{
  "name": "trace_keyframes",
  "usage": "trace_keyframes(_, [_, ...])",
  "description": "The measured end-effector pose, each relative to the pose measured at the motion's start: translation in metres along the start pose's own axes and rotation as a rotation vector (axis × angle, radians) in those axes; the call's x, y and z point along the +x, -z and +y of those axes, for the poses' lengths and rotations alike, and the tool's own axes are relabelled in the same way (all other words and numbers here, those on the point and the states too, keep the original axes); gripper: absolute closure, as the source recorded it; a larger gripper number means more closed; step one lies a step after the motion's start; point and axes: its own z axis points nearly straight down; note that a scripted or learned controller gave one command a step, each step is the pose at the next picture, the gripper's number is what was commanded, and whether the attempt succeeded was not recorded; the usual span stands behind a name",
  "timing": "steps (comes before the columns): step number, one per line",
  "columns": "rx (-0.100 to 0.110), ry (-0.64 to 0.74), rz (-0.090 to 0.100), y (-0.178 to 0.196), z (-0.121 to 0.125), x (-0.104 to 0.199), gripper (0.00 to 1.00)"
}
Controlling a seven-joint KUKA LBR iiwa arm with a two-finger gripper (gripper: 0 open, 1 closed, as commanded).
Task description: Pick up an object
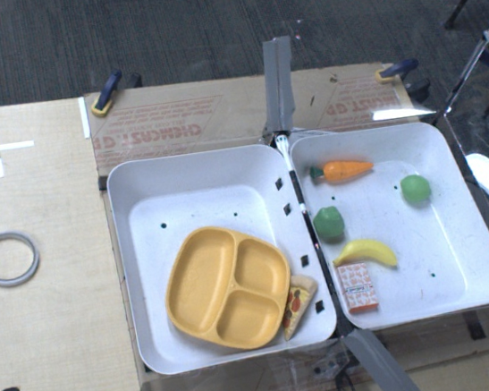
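Down at the near-left corner of the right bin sits a small red-and-white carton, lying flat. Across the divider, a toy pizza slice is wedged against the near-right edge of the yellow divided plate, which hogs most of the left bin. I'd guess that makes the slice awkward to grab.

Farther back in the right bin: a banana, a dark green round fruit near the divider, a lighter green ball and a carrot at the far side. They're all loose and apart from each other, so probably the easier picks.

A tape roll lies off on the bench to the left.
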Motion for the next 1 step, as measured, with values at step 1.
trace_keyframes(1, [0.002, 0.002, -0.002, 0.0071, 0.0014, 0.0004, 1.0])
